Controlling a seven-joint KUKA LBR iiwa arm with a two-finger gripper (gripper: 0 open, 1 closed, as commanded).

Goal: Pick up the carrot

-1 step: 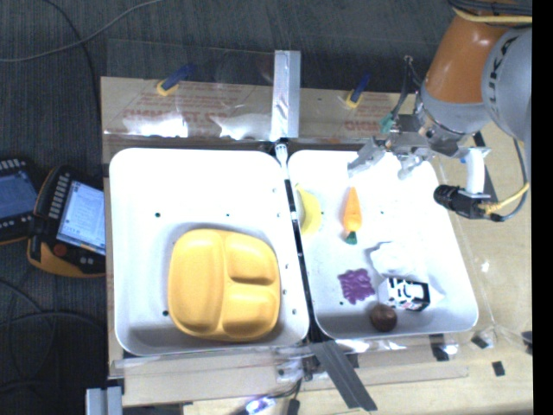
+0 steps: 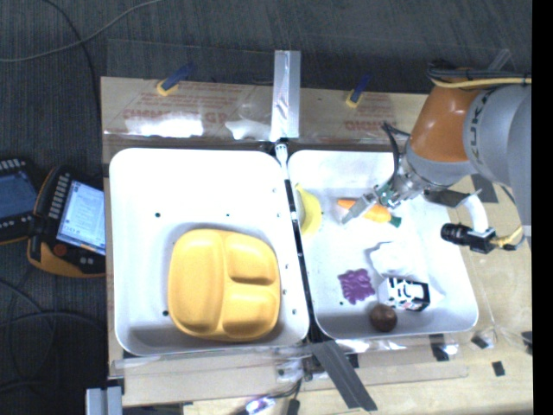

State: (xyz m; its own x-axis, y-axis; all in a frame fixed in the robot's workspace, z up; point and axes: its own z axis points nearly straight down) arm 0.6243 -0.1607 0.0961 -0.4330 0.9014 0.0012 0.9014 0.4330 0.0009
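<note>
The claw (image 2: 370,206) sits low over the carrot (image 2: 363,208) in the right bin (image 2: 449,314); whether it grips cannot be told. Lifting remains undone.

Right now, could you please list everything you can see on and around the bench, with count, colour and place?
bins: 2, white, side by side on the bench
divided tray: 1, yellow, in the left bin
banana: 1, yellow, right bin, against its left wall
carrot: 1, orange with a green end, upper part of the right bin, at the gripper's tip
grapes: 1 bunch, purple, lower middle of the right bin
white item: 1, white, right of the grapes; kind unclear
black-and-white package: 1, lower right of the right bin
round item: 1, dark brown, near the right bin's front wall
handheld pendant: 1, orange and black with a lit screen, left of the bench
arm: 1, grey with an orange band, from the right
gripper: 1, over the carrot
</note>
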